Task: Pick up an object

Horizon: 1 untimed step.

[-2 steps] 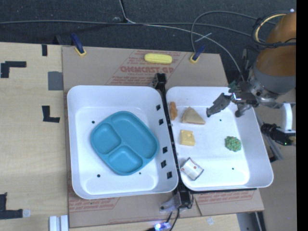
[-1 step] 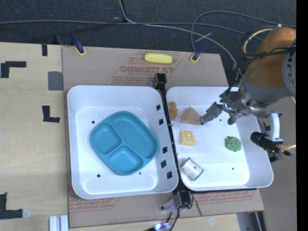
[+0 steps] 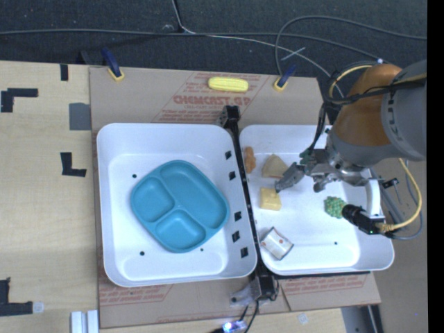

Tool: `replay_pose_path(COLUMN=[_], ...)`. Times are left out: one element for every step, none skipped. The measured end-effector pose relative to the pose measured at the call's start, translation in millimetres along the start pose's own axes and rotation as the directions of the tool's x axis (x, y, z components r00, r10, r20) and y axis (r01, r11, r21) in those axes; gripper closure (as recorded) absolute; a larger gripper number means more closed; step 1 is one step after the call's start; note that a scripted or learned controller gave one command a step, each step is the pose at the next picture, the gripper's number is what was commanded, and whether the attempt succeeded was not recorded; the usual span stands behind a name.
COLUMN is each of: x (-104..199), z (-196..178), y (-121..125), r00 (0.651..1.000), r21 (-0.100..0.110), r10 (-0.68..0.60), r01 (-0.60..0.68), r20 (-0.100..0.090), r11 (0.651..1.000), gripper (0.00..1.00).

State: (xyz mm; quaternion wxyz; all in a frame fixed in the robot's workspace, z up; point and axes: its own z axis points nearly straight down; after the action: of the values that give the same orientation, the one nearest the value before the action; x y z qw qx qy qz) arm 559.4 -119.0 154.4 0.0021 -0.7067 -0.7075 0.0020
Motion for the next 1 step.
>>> replay_pose_path(x=[9.0], z=[58.2], y=[-2.0], r00=[1.0], r21=[-0.004], r10=[0.001], r01=[-0.001], r20=[0.0], r11=[1.0], gripper=[0.0])
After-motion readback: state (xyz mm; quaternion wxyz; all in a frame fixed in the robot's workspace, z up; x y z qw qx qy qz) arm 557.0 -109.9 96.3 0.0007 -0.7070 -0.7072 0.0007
